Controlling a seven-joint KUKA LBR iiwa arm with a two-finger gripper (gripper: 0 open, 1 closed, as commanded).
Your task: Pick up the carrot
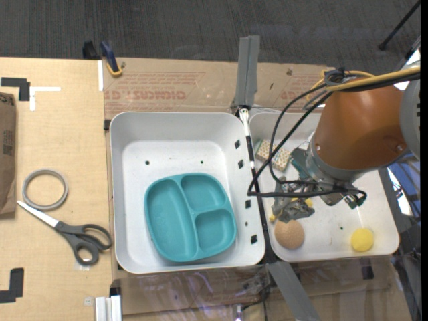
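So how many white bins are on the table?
2. The left bin holds a teal divided plate. The right bin sits beside it, under the arm, with a yellow ball inside.

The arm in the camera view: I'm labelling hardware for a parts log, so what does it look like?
The arm is grey, with a broad, rounded orange band above the wrist. Black cables loop from it, and a yellowish cable runs along its top. Below sits the dark metal claw, wrapped in wiring.

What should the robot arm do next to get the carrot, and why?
Probably lift a little and look again. The arm hangs low over the right bin, covering much of it. Beside it I can make out a tan ball and a yellow ball, but no carrot.
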